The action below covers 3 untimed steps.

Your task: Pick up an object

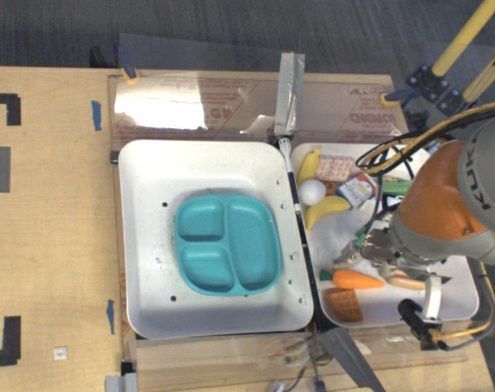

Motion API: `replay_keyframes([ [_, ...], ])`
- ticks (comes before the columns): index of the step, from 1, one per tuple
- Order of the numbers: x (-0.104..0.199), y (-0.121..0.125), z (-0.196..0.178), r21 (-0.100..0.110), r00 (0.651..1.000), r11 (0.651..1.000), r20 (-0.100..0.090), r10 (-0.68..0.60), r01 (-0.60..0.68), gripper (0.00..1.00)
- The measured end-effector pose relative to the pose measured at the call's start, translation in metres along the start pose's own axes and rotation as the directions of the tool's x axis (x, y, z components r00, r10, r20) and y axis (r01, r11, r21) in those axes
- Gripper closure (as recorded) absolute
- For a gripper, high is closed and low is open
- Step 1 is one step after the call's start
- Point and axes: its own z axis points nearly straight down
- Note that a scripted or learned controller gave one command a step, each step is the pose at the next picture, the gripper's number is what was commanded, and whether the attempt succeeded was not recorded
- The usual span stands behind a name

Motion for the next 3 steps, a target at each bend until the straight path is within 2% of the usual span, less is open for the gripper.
replay_keyframes([
  [1, -0.010, 0.001, 0.000, 0.002, 1.000, 1.000, -0.003, -0.019, 0.019, 0.00],
  [2, -0.012, 0.002, 0.000, 0.000, 0.994, 0.994, 0.001, -0.111, 0.111, 0.00],
  [3, -0.015, 0.097, 0.002, 0.005, 0.995, 0.995, 0.001, -0.096, 0.096, 0.00],
])
